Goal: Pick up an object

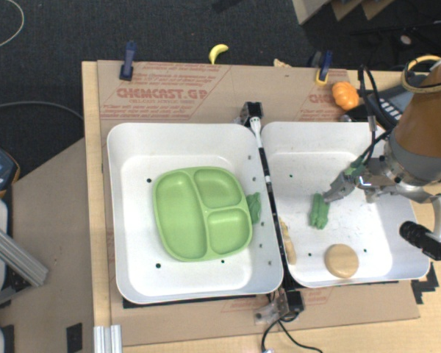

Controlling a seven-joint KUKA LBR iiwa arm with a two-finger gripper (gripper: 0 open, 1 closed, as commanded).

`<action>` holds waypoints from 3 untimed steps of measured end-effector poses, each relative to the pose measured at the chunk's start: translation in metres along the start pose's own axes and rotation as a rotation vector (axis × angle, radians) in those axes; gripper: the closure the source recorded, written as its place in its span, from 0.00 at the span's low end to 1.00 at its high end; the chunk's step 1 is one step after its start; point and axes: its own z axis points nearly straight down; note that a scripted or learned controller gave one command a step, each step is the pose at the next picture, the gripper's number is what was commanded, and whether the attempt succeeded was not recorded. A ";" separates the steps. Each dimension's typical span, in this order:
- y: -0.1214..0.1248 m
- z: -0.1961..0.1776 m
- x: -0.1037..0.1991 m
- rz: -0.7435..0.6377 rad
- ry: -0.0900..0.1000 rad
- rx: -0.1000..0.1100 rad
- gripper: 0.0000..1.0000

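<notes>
In the right bin a small green oblong object lies near the middle. A round tan object rests near that bin's front wall. My gripper reaches in from the right, low over the bin, with its tip just above and to the right of the green object's upper end. Nothing shows held in it. The arm's orange band fills the right side of the view.
The left bin holds a green divided plate, with a small green piece at its right edge. A thin tan item lies on the rim between the bins. Behind the bins sit an orange object and a yellow one.
</notes>
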 end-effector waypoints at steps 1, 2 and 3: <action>0.001 -0.011 0.000 0.000 -0.001 -0.003 1.00; -0.026 0.014 0.107 -0.011 0.006 0.006 1.00; -0.036 0.012 0.057 0.004 0.001 0.003 1.00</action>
